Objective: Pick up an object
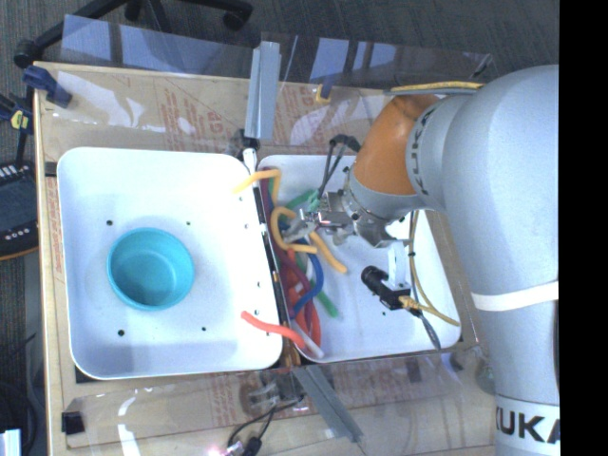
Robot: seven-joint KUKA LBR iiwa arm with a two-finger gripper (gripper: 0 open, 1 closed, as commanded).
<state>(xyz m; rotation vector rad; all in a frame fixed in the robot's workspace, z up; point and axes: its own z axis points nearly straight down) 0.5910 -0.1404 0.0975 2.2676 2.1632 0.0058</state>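
Note:
A tangle of bendy coloured strands lies along the left side of the right bin (439, 288). It has yellow loops (282, 220), a blue strand (311, 286), red ones (290, 283) and green pieces (327, 303). My gripper (312, 220) is low over the upper part of this tangle, right beside the yellow loops. The wrist and grey arm hide the bin's upper right. One yellow strand (253, 181) and one red strand (268, 326) hang across the divider into the left bin.
A blue bowl (150, 269) stands upright in the left bin (85, 169), left of centre. Bare white floor surrounds it. The bare part of the right bin lies at its lower right. A wooden bench edge frames both bins.

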